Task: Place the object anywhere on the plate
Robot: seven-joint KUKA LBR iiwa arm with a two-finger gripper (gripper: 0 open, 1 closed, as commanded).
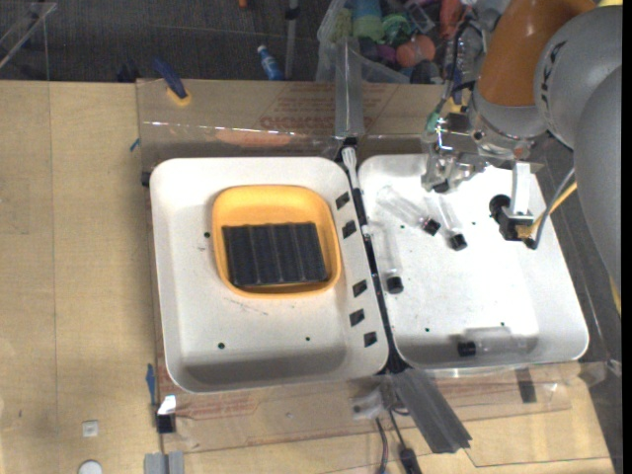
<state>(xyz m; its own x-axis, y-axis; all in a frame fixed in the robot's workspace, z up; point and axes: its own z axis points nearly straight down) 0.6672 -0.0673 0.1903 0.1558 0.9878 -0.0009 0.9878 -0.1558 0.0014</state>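
Gripper (446,197): we see it low over the right bin's far edge, pinching a clear plastic object (410,208) between translucent, black-tipped fingers (455,236).
Arm (553,57): we note smooth grey casing with a rounded orange band, entering from the right.
Object: we make out a see-through, tube-like piece, slanting from the fingers toward the bin's far-left corner; its outline is faint against the white.
Plate (275,201): we find a glossy orange-yellow dish with rounded corners, in the left bin (188,265) nearer its far edge, carrying a dark ribbed rectangular insert (274,254).
Right bin (474,304): we see shallow white plastic with soft corners, a few small dark spots, and a clear piece (491,343) at its near edge.
Divider (363,255): we see a dark strip with black tabs where the bins meet.
Bench (69,265): we see pale wood grain, with clear sheeting along the far side.
Room: we see dark carpet and a tub of coloured toys (410,8) behind the bench.
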